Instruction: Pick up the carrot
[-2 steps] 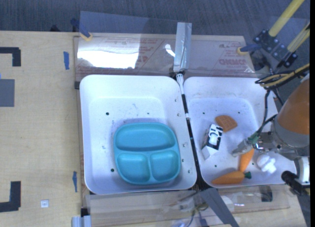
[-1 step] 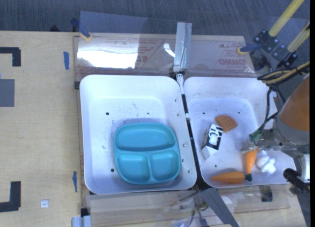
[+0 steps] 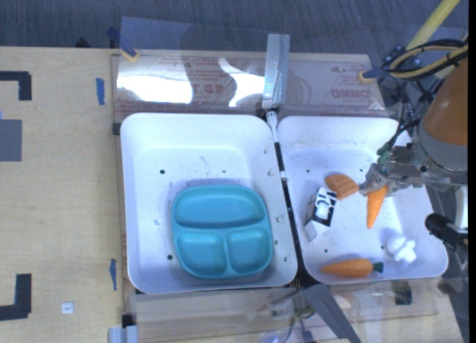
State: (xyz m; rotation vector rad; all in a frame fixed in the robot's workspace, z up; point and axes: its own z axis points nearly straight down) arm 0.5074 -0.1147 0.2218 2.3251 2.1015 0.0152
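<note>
the gripper (image 3: 375, 183) sits over the right bin (image 3: 297, 137), near that bin's right wall, at the end of the arm (image 3: 446, 122) reaching in from the right. a small carrot (image 3: 375, 206) hangs from its tip, thick end up at the fingers and pointed end down toward the bin's near side; the fingers appear to be clamped on that thick end (the contact itself is small in the camera view and partly masked by the wrist hardware, so this is a judgement). the carrot's long axis runs nearly upright in the view, tilted slightly, and it seems lifted off the bin floor rather than lying flat.

just left of the gripper lies an orange ridged piece (image 3: 341, 184), and further left a black-and-white packet (image 3: 321, 209). a second carrot (image 3: 348, 267) lies on the bin floor near the front wall, its long axis running left to right, well apart from the gripper. a small white object (image 3: 400, 249) rests between that carrot and the right wall. the left bin (image 3: 141, 185) holds a teal divided tray (image 3: 222, 231).
</note>
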